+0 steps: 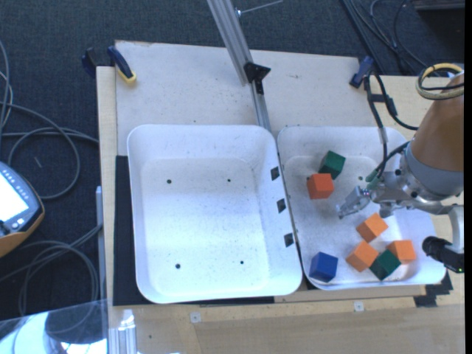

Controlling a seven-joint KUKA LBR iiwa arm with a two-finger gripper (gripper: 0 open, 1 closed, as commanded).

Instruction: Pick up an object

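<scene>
1. My gripper [354,203] hangs over the right bin [295,142], about mid-bin, with bare floor beneath it. Whether it is open or closed, I cannot tell; it reads as a small grey blur at the end of my wrist. Nothing shows held in it.

2. Candidates, all in the right bin:
   - red-orange cube [320,186] and green cube [333,162], touching, toward the far side.
   - orange cube [372,227], just beside my gripper on the near side, standing alone.
   - near-wall cluster: second orange cube [361,256], dark green cube [385,264], third orange cube [403,251], packed together.
   - blue cube [323,266], alone by the near-left corner.

3. The left bin [147,220] holds no blocks.

4. Judgement: nearest target is the lone orange cube. It sits rotated against the bin's edges, so a grip not turned to match could catch corners and spin it away.

5. Risk: descending where I hang now would likely close on floor.

6. Risk: going for the cluster could jam against neighbours, or push blocks into the wall.

7. Risk: the blue cube lies close to the sloped wall; a grip there may foul on the rim.
</scene>
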